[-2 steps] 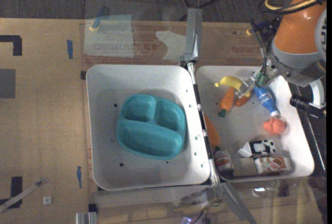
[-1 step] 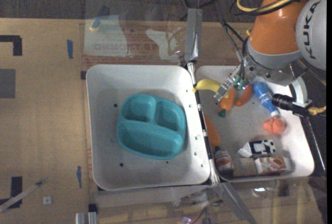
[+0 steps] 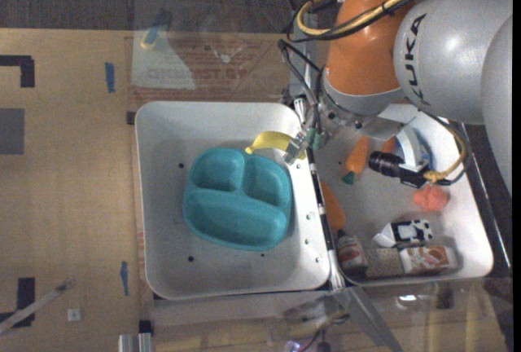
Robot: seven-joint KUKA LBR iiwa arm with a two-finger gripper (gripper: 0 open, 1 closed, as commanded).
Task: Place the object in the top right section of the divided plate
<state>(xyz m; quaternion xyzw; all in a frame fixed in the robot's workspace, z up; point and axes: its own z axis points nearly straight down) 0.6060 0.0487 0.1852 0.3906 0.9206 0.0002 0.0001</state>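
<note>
Brown bench [image 3: 65, 179] bears two white bins [image 3: 163, 253], blue tape [image 3: 109, 75].

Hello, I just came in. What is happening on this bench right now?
A KUKA arm reaches in over two white bins. Its gripper holds a yellow banana-like object just above the upper right corner of the teal divided plate in the left bin. The object is not yet set down. Other items lie in the right bin.

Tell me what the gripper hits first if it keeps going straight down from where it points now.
Probably the teal divided plate, at its top right section: the gripper holds a yellow object just above that corner. Depth is unclear; it may meet the left bin floor instead.
</note>
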